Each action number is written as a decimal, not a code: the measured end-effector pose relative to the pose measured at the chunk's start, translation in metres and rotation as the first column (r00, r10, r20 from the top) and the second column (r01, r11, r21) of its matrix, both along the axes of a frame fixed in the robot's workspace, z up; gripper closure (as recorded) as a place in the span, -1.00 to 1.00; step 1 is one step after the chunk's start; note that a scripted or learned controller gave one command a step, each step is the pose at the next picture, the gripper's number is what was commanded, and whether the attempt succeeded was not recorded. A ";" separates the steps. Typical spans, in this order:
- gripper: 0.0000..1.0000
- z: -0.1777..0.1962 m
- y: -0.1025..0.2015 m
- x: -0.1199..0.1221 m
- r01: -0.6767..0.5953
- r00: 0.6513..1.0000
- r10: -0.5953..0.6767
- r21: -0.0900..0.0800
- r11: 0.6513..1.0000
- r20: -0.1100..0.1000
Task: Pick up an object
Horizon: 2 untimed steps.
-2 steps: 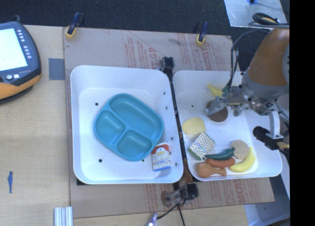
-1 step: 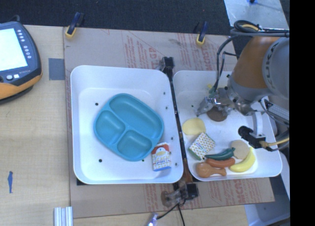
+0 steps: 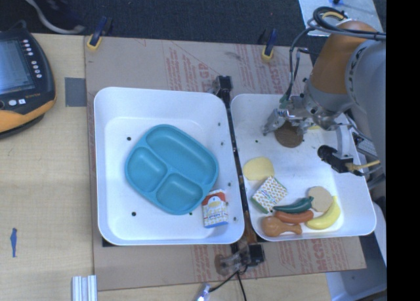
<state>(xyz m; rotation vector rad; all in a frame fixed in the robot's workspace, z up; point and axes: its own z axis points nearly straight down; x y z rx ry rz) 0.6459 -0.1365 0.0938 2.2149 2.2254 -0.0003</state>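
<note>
My gripper [image 3: 289, 124] hangs low over the back part of the right bin [image 3: 252, 113]. Directly beneath and touching it in the view is a brown round object [image 3: 289, 138]; I cannot tell whether it is held or resting on the bin floor. Nearer the front of this bin lie a pale yellow disc [image 3: 258, 168], a green-and-white checkered block [image 3: 269, 193], a green pepper [image 3: 293, 204], a red sausage [image 3: 293, 215], an orange drumstick [image 3: 280, 227], a tan round piece [image 3: 320, 197] and a banana [image 3: 327, 217].
The left bin [image 3: 108, 162] holds a blue divided plate [image 3: 172, 168] and a small carton [image 3: 214, 209] at its front right corner. A black part [image 3: 333, 158] juts over the right bin's right side. A teach pendant [image 3: 20, 73] lies at far left.
</note>
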 end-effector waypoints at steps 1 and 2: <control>-1.00 0.000 -0.019 0.011 0.002 1.000 -0.002 0.002 1.000 -0.001; -1.00 0.001 -0.042 0.012 -0.001 1.000 0.002 0.017 1.000 -0.010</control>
